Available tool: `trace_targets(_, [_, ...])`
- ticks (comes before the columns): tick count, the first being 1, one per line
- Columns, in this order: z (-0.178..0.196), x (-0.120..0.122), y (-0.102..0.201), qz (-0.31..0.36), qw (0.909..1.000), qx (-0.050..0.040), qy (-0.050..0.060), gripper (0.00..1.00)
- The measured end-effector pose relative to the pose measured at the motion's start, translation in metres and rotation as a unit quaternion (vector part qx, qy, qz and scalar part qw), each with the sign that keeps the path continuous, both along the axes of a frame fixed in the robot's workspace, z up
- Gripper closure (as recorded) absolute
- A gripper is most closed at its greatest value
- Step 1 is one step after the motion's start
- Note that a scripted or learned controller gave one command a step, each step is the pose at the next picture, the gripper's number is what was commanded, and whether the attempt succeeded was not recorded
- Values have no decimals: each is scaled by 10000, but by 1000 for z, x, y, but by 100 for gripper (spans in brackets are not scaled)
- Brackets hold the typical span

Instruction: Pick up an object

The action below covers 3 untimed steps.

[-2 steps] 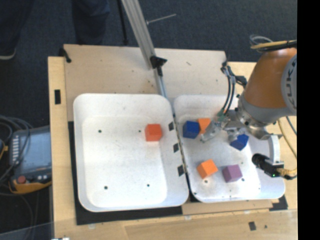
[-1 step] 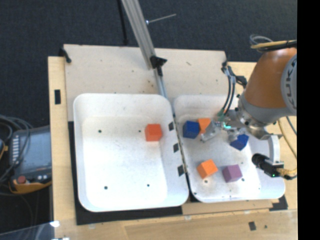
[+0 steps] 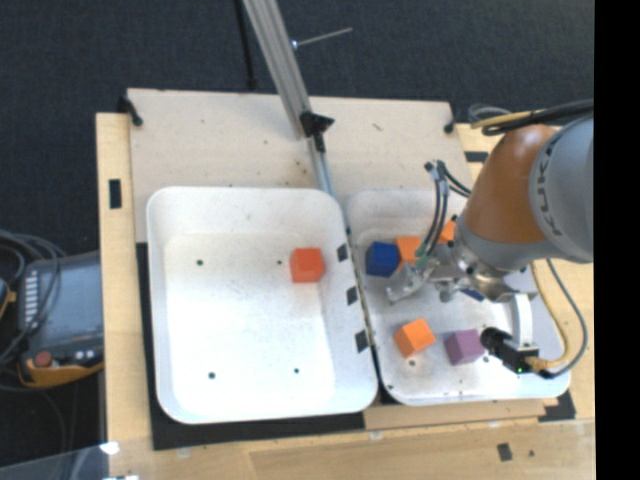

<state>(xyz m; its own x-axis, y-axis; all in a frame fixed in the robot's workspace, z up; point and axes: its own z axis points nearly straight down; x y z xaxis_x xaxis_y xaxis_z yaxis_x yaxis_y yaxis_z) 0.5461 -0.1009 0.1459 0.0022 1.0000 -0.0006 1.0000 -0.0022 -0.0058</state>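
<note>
hand point(image 3: 412, 286) just beside blue cube point(image 3: 382, 259)

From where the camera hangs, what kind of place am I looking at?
Probably a robotics lab test bench. A grey and orange arm reaches over two white bins holding coloured blocks, all on a plain board with cables and a metal rail.

Five small blocks in two shallow white bins. Alone in the left bin point(image 3: 180, 268), an orange cube point(image 3: 307, 265), lying flat, toward the bin's 2 o'clock. In the right bin point(image 3: 400, 393): a blue cube point(image 3: 381, 258) at about 10 o'clock, just beside it an orange block point(image 3: 409, 248), partly hidden by the arm. Lower, toward 6 o'clock, another orange cube point(image 3: 414, 336), turned slightly askew, with a purple cube point(image 3: 462, 346) near it at 3 o'clock, apart.
</note>
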Motion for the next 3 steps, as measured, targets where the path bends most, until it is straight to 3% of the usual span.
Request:
trace_targets(1, [-49, 1, -2, -4, 10000, -8, -44, 0])
trace_targets(2, [-37, 2, -3, -43, 10000, 0, -57, 100])
trace_targets(3, [22, -1, 4, 29, 10000, 0, -61, 100])
